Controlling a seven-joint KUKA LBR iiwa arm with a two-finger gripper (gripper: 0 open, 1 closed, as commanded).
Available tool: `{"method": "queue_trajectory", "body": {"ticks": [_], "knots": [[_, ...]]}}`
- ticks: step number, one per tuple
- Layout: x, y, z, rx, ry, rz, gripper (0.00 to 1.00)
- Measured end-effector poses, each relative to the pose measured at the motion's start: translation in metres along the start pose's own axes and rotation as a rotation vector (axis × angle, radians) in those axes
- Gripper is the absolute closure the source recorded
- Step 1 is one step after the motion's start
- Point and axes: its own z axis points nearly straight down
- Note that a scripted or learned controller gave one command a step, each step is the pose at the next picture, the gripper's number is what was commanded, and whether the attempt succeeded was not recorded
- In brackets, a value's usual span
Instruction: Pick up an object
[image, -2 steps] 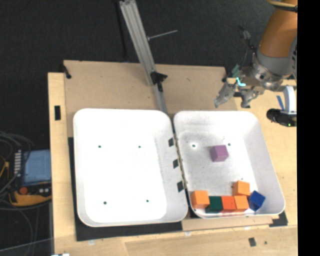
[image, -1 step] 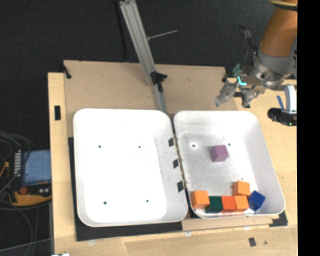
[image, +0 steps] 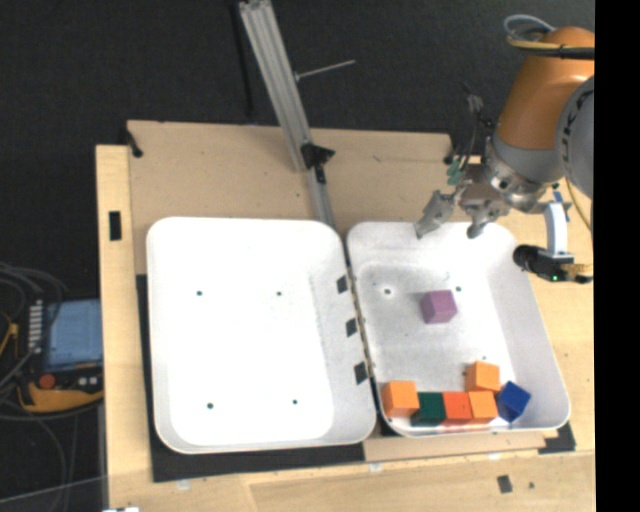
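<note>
The gripper (image: 452, 222) hangs over the far rim of the right bin (image: 530, 300), its two fingers spread apart with nothing between them. The task leaves the choice of object open, and the purple cube (image: 438, 306) is the fair pick: it sits alone on the bin floor, nearer the camera than the gripper and well apart from every wall and from the other blocks.

To do the step well, the arm would carry the gripper over the purple cube, line the fingers up with two opposite faces, and descend straight so each finger lands in bare floor beside it. The cube looks slightly turned against the bin's sides, though the view is too coarse to be sure, so a small wrist turn may be wanted before closing.

Room is generous there. The crowded place is the near edge, where an orange block (image: 401, 396), a green block (image: 431, 407), further orange blocks (image: 482, 376) and a blue block (image: 513, 399) lie touching or just beside one another against the rim; fingers would find little gap between them. The left bin (image: 170, 330) lies beyond the shared divider, and a slanted metal pole (image: 285, 100) rises behind the bins, well clear of a short move toward the cube
</note>
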Motion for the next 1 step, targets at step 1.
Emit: {"method": "queue_trajectory", "body": {"ticks": [1], "knots": [[-0.0041, -0.0054, 0.0435, 0.000, 0.000, 0.003, 0.00]]}}
